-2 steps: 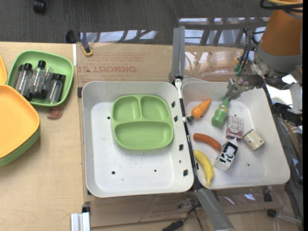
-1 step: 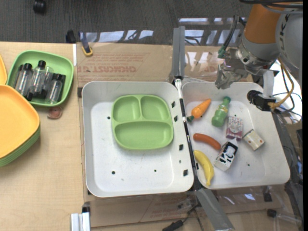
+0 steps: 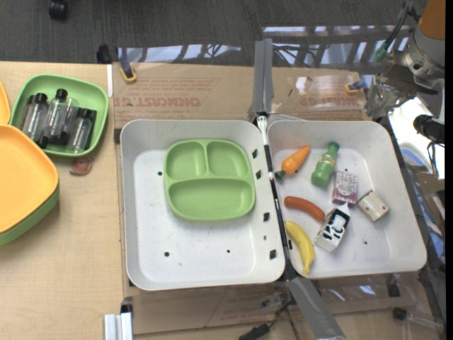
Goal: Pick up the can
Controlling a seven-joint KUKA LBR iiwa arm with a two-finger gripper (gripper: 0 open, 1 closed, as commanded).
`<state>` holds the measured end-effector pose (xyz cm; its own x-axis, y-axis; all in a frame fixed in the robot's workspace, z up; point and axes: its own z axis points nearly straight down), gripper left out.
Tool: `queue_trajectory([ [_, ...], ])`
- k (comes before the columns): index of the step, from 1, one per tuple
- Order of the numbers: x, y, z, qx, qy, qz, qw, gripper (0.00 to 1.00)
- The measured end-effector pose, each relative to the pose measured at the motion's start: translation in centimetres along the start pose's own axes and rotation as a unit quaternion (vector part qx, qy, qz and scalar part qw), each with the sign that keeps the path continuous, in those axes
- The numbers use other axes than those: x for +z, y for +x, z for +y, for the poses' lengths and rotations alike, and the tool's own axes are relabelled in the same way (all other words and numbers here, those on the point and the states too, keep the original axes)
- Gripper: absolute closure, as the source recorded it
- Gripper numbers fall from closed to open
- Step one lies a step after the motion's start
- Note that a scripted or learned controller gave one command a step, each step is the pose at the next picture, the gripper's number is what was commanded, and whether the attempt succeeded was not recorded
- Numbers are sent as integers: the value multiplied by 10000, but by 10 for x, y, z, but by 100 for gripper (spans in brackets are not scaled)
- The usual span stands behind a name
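Wood-toned surface (image 3: 64,275) ran under everything, and at its far left sat a stack of orange plates (image 3: 25,183) with a small green tray (image 3: 95,101) of dark-capped bottles (image 3: 56,119) behind it. Next came the left bin (image 3: 141,261), holding a green divided plate (image 3: 209,178) near its middle. Across the centre divider lay the right bin (image 3: 403,246), crowded with a carrot (image 3: 296,159), a red sausage (image 3: 304,207), a banana (image 3: 302,244), a green bottle (image 3: 325,165), a black-and-white carton (image 3: 333,230) and a small beige box (image 3: 373,206). The can (image 3: 345,187) seemed to be the pinkish, labelled piece lying between the green bottle and the beige box, though the view was too coarse to be sure. At the upper right the arm (image 3: 432,20) hung above the bin's far corner, with the gripper (image 3: 384,96) well apart from the can and carrying nothing; whether it was released or clenched could not be told. The task looked barely begun. A good approach would likely bring the gripper over the can, turn it to span the can's narrow width, and descend straight, since the bottle and box sat near either side and a slanted entry might nudge them.
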<state>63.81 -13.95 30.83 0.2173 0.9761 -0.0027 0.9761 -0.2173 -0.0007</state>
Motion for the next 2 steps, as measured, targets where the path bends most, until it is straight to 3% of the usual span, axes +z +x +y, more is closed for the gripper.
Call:
queue_trajectory([
  [1, 51, 47, 10, 737, 20, -2, 9973, 100],
  [2, 43, 27, 15, 103, 7, 0, 9999, 100],
])
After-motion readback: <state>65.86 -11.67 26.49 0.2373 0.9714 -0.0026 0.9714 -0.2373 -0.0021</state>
